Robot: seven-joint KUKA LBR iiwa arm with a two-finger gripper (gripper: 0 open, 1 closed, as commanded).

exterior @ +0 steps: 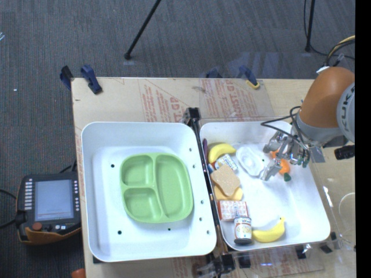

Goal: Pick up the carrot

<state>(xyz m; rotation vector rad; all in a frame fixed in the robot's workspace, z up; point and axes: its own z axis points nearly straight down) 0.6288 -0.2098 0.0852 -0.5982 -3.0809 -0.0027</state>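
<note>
Small orange carrot with a green top (283,168) sits at about 2 o'clock in the right white bin (307,213), right at the tip of the grey two-finger gripper (279,164) reaching in from 3 o'clock. Fingers look closed around the orange body, carrot between them, so grasping the carrot, though the hold looks shallow and near one end. Risk: carrot is smooth and tapered, an end-grip could let it pivot or slip out on the lift. Clear plastic cup-like item (250,158) lies just beside at 9 o'clock of the gripper, could get bumped or dragged. Yellow banana (221,151) and tan bread slice (225,180) sit further toward 9 o'clock; green divided plate (156,187) in the left bin, well apart, no interference.
</note>
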